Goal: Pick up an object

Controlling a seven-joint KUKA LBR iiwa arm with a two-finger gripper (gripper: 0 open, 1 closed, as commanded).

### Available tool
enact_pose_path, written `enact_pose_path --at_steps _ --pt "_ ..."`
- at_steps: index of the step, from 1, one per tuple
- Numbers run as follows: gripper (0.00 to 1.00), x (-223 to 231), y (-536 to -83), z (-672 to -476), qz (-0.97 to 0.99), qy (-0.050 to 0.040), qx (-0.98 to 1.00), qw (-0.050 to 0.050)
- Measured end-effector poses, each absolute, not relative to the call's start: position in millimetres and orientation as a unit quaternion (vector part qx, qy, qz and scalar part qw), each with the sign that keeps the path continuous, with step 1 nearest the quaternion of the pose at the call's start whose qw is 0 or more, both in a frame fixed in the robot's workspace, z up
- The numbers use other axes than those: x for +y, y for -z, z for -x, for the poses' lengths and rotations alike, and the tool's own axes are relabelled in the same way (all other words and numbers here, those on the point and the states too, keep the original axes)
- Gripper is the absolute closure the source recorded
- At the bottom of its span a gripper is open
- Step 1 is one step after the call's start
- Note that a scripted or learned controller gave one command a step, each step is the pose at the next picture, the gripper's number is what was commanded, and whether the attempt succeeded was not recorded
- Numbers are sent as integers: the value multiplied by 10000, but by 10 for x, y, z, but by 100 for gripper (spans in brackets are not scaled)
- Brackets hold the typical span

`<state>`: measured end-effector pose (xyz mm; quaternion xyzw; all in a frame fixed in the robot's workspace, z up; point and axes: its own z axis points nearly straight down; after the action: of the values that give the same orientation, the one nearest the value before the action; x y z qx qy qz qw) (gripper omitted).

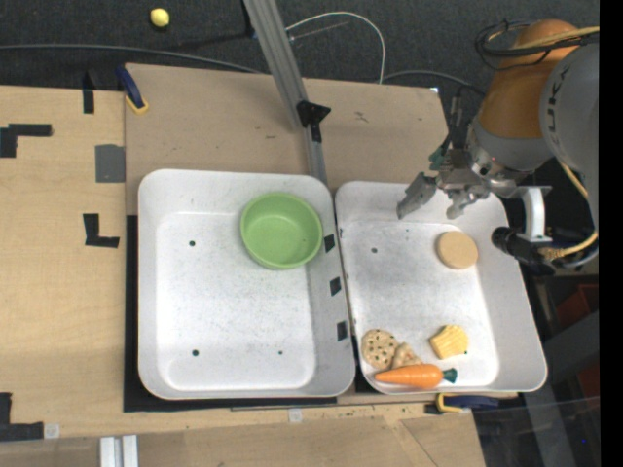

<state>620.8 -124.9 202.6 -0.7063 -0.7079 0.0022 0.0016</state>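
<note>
One bowl (281, 230), one carrot (416, 377)

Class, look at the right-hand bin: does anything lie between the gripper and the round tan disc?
Nothing visible does. The gripper hangs open over the right bin, with bare white floor between it and the round tan disc. The cookie, cheese wedge and carrot lie along the near edge.

Two bins are set side by side on the bench (224, 125). A bowl (281, 230) lies in the left bin (175, 290), toward its rear right. In the right bin (409, 270), a disc (457, 250) lies toward the rear right; a cookie (378, 346), a wedge (449, 341) and a carrot (414, 377) are grouped at the front.
</note>
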Motion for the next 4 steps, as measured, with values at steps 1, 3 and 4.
enact_pose_path --at_steps 1,3,4 --pt "0 -1269 -1394 -6136 7065 -29 -7077 30" --pt "100 -1254 -983 -6132 7060 -11 -7082 9" --pt "100 -1247 -1618 -6141 7067 14 -7075 -22"
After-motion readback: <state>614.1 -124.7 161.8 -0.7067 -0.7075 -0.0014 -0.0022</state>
